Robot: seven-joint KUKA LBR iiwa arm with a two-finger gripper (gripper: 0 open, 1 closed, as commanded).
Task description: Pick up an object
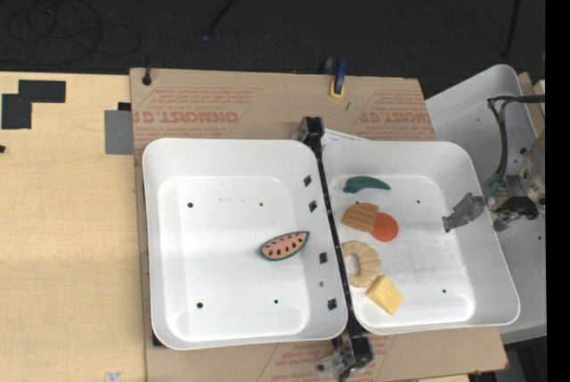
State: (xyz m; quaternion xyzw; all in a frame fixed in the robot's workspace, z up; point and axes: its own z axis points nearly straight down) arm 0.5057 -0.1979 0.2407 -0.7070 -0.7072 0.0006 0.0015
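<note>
The right bin (485, 304) holds a green curved piece (366, 184), a tan waffle-like piece (360, 216) touching a red-orange disc (385, 229), a beige ring (361, 263) and a yellow wedge (386, 295). A watermelon slice (285, 246) lies alone in the left bin (178, 309). My gripper (465, 213) hangs over the right side of the right bin, well to the right of the toys and apart from all of them. Nothing is seen in its grasp.
A black divider with clamps (328, 238) runs between the two bins. The bins rest on a cardboard sheet (232, 104) over a wooden bench (62, 238). Cables and a bracket (512, 140) stand beside the right bin's far right edge.
</note>
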